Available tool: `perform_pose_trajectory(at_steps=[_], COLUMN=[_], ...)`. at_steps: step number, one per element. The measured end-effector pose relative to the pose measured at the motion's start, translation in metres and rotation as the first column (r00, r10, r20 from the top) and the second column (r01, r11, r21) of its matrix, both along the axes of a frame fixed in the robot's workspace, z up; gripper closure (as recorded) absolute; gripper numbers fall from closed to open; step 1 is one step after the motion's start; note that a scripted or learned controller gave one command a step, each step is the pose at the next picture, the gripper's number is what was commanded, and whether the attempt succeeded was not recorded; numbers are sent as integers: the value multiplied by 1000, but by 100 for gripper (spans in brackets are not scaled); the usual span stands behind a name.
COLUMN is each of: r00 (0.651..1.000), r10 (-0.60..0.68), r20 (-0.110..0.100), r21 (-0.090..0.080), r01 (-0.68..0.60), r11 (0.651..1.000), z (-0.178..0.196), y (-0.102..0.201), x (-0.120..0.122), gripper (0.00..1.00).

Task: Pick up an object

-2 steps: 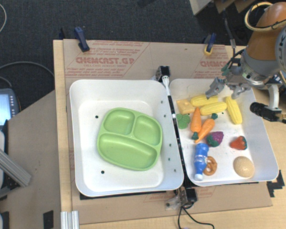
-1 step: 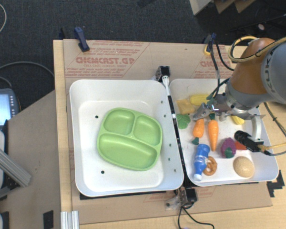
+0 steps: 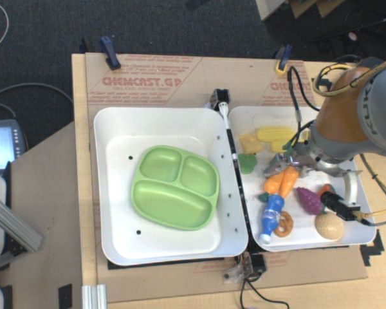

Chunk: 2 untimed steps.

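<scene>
A bulky arm [image 3: 363, 111] is seen at the three o'clock side, made up of rounded segments. Its upper housing is grey, and a broad orange band is set across it toward nine o'clock. Below the band a paler grey collar is seen. Black and yellow cables are looped over the arm toward twelve o'clock. A metallic gripper [image 3: 284, 164] is mounted at its tip.

Board under the bins [image 3: 141, 82]: red print "CHEMCAST GP", legible at the far left side.
Same board, far right side: more red print, too small and partly covered to read.
</scene>
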<state>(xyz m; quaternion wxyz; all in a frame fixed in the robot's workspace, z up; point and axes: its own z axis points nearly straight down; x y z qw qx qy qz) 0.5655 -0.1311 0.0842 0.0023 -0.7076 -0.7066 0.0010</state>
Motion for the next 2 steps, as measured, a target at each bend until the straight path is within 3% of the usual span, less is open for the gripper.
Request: perform_pose_trajectory(at_steps=[1,2], r00=[1000,1000], r10=[0,9], r20=[9,14], r21=[-2,-1], r01=[0,-9], r11=[1000,1000], z=[12,106], y=[0,69], x=[3,4], gripper=[100,100])
